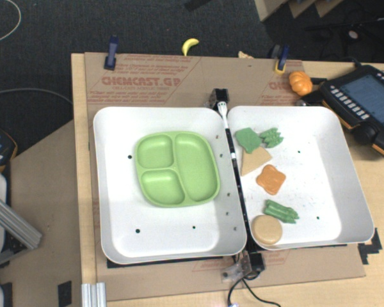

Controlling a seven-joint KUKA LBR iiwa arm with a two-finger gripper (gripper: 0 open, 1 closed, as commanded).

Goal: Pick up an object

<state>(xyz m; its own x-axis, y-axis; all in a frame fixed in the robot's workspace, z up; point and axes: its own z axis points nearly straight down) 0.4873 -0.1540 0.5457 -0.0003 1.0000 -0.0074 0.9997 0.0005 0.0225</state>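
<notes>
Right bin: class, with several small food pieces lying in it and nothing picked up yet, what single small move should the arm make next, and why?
Probably bring the gripper in over the right bin and stop above the orange piece. It lies flat with a little white floor around most of it, only its upper left edge close to the tan wedge, so it seems easier to grip than the round tan piece, which sits against a green piece.

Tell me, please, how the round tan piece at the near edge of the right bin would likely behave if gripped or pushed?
The round tan piece looks flat and disc-like, so it would probably slide rather than roll. It touches the green piece, which a push might drag along.
</notes>
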